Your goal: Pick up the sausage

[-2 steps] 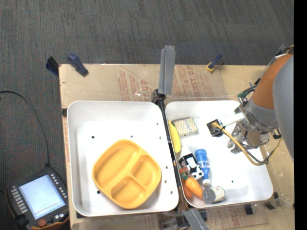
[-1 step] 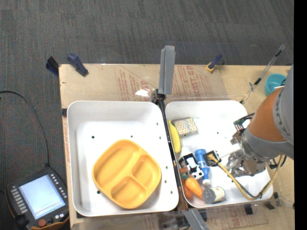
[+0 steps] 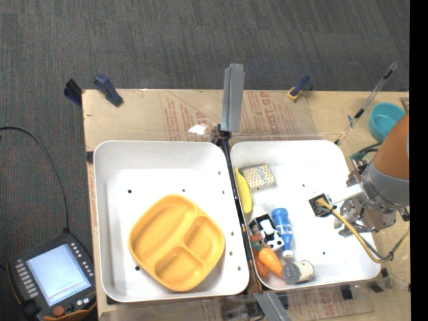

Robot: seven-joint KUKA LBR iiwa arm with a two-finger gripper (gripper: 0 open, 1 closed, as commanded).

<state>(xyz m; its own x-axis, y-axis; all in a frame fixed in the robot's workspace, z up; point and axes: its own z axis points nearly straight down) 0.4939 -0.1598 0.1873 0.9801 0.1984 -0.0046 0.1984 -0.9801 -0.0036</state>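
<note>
The pincer (image 3: pixel 349 221) hangs right of the blue bottle (image 3: pixel 281 225), touching nothing; spread or pressed together, I cannot tell. The sausage (image 3: pixel 256 241) seems to be the reddish piece just left of that bottle, hemmed in, so likely awkward to grasp.

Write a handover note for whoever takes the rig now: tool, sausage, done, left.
Tool: at the right side of the right bin, apart from the clutter; state unreadable, and nothing shows in it.
Sausage: probably the reddish-brown piece in the clutter by that bin's left wall, beside the carrot and below the blue bottle. It is partly hidden, so this is not certain.
Done: nothing, no grasp yet.
Left: cross the bin to the clutter, grasp, lift.
</note>
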